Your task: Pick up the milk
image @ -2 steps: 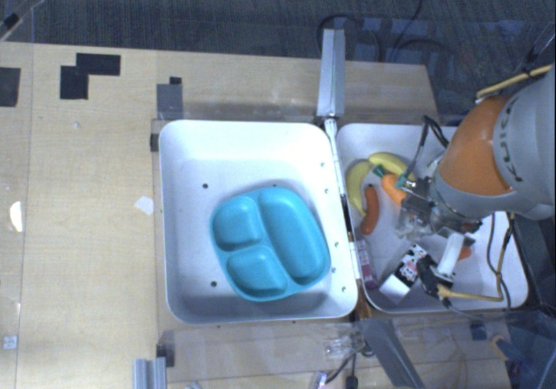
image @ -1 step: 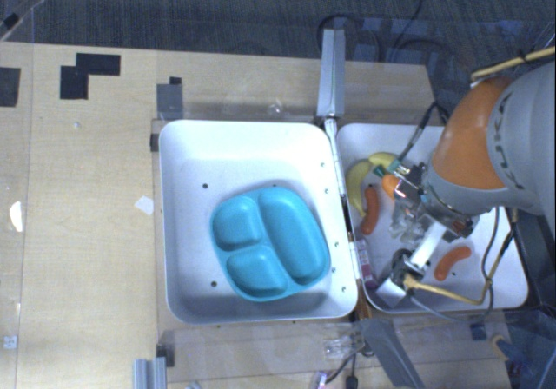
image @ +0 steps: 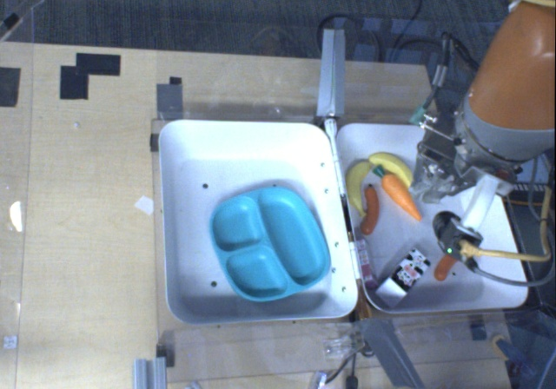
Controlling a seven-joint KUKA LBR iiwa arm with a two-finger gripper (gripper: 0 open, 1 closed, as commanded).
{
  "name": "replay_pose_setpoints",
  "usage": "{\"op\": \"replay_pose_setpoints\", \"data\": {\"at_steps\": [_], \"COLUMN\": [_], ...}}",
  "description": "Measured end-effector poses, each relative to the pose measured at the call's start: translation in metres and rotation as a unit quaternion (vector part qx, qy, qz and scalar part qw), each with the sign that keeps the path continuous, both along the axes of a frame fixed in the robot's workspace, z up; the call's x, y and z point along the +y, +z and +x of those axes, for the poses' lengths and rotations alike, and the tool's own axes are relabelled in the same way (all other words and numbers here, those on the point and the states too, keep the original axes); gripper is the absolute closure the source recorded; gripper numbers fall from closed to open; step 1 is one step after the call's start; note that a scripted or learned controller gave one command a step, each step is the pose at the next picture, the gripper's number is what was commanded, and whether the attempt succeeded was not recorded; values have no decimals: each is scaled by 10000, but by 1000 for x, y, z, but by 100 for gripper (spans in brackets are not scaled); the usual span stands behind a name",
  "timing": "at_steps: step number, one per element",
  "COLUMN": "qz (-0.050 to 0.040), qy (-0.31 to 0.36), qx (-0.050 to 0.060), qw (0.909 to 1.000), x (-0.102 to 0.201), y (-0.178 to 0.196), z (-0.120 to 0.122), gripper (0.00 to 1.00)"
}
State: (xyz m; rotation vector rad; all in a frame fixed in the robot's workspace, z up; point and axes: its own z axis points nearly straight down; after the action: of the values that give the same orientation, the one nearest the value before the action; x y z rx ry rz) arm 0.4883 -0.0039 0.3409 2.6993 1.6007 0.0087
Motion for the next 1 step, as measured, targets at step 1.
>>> {"op": "replay_pose_setpoints", "data": {"at_steps": [1], "qz": [-9], "qy": [1688], "qx": [17], "qw": [9856], "x": [-32], "y": [-69], "z": [6], "gripper": [100]}}
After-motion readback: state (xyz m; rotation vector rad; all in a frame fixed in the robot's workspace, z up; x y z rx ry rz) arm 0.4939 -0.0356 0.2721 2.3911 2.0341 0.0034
